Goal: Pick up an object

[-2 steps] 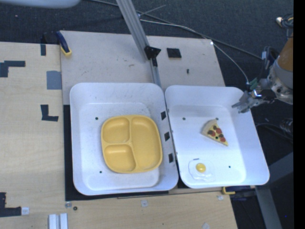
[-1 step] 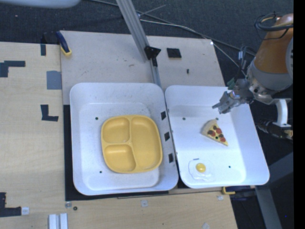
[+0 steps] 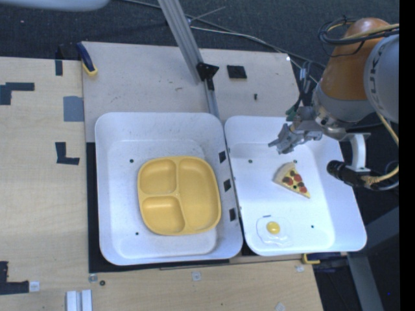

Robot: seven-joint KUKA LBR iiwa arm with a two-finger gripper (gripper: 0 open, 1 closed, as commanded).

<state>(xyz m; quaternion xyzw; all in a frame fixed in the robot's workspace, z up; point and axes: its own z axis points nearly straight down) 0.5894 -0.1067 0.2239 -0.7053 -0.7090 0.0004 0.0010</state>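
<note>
Fried egg (image 3: 272, 229) lies nearest; fingers (image 3: 283, 144) above pizza slice (image 3: 293, 179), state unclear.

On the table (image 3: 149, 83) two bins sit side by side. The left bin (image 3: 110, 173) holds a divided plate (image 3: 178, 195). In the right bin (image 3: 337, 219), a pizza slice (image 3: 293, 179) lies behind a fried egg (image 3: 272, 229). My tool (image 3: 285, 142) hangs above that bin's far end, behind the slice.

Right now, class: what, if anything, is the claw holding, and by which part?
Nothing. The claw hangs above the right bin, apart from the pizza slice.
</note>
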